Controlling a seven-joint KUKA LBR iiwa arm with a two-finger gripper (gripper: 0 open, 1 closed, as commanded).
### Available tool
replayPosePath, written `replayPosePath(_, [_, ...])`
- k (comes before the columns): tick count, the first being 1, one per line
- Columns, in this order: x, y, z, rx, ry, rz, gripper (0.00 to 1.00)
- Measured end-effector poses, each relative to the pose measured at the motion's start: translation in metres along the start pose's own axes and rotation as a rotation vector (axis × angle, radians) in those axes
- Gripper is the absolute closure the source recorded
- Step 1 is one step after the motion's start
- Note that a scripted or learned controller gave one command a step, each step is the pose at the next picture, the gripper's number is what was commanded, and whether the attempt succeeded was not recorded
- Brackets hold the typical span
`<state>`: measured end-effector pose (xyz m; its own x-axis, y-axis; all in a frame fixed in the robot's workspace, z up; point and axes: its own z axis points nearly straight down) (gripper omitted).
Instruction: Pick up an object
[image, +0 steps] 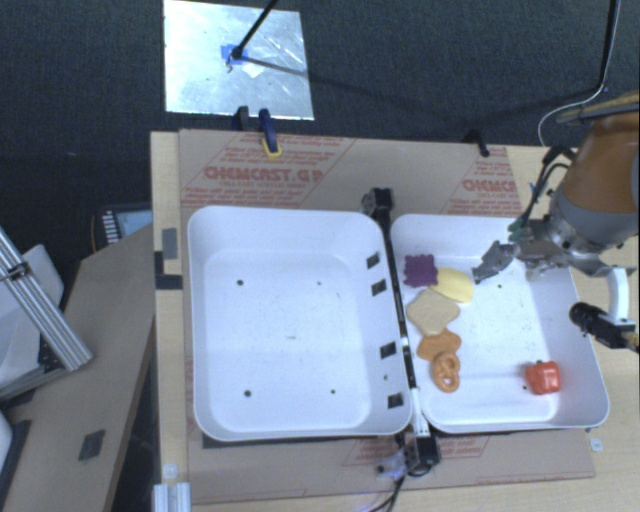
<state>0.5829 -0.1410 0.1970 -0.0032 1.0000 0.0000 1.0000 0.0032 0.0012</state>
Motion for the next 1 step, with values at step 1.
replayPosePath(1, [0.0,0.0009,-0.0113,-0.003,0.0,-0.002,1.0])
